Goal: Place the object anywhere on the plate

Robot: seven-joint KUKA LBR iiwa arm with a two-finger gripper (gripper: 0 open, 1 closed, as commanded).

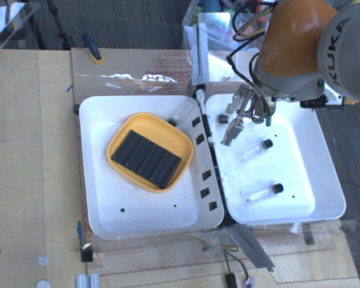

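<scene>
The gripper (239,123) hangs with fingers apart and nothing between them, one clear vial (255,149) just below-right, another vial (262,192) farther below, the yellow plate (125,138) well left.

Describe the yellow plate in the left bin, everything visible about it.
The yellow squarish plastic-looking plate has rounded corners and a shallow raised rim. It lies flat, turned diagonally, on the floor of the left white bin, toward the bin's upper middle. A dark grey ribbed rectangular block rests inside it, covering most of its centre. A small dark object sits just beyond its upper right corner. The end effector hangs over the right bin, well clear of the plate.
</scene>
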